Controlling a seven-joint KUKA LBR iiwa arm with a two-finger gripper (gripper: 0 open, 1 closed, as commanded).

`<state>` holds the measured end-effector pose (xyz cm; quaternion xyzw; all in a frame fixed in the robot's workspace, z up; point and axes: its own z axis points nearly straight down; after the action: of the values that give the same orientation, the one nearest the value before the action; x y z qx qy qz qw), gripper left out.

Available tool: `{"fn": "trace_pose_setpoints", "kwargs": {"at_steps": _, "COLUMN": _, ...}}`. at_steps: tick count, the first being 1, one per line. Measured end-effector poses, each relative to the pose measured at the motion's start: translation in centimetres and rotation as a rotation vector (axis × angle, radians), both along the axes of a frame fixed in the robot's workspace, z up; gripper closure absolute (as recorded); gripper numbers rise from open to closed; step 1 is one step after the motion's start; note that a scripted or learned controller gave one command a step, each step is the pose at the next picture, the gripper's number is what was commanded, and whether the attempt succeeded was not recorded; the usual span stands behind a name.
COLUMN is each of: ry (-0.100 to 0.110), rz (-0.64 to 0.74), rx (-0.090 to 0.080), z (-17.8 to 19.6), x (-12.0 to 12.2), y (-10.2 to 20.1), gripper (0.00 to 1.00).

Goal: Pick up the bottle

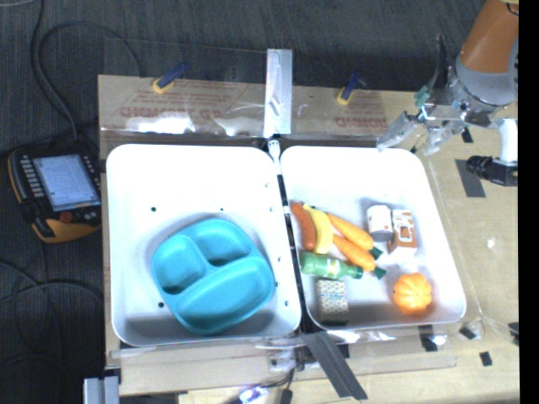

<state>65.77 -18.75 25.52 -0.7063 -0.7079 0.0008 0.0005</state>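
Note:
A small green bottle (328, 267) lies on its side in the right bin (438, 225), near the bin's front left, with its cap end pointing right. It touches the carrots beside it. My gripper (408, 142) hangs over the bench just beyond the right bin's far right corner, well away from the bottle. Its two fingers are spread open and hold nothing.
Around the bottle lie two carrots (349, 238), a yellow banana (320, 228), a white box (379, 220), an orange-and-white carton (404, 231), a small orange pumpkin (412, 292) and a grey speckled block (333, 297). A blue divided plate (212, 272) sits in the left bin (135, 192).

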Motion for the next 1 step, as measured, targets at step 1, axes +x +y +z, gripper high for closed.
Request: {"fn": "trace_pose_setpoints", "kwargs": {"at_steps": 1, "ry": 0.000, "rz": 0.131, "rx": -0.002, "z": -5.95, "x": -1.01, "y": 0.39, "gripper": 0.00}}
